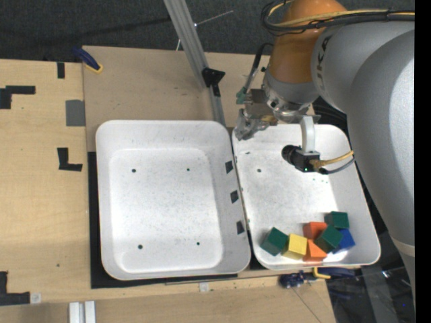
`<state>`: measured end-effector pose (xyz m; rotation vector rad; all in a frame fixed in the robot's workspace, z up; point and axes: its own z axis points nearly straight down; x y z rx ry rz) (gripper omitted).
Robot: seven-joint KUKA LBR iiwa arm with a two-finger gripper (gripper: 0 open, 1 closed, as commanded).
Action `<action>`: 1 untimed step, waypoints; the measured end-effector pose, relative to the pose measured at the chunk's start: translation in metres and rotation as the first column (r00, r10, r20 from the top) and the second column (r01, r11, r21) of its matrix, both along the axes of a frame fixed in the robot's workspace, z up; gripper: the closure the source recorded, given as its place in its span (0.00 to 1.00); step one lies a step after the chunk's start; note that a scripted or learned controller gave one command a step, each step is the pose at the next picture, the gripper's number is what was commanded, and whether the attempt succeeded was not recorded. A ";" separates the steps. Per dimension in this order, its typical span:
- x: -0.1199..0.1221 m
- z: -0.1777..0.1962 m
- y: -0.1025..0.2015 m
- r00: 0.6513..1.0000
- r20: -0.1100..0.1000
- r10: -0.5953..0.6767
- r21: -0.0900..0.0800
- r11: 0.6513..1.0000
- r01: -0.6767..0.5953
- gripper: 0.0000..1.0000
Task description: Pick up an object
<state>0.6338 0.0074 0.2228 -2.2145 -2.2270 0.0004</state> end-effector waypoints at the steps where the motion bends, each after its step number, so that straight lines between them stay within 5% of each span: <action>1: 0.016 0.011 0.044 1.000 0.001 0.000 0.001 1.000 0.000 1.00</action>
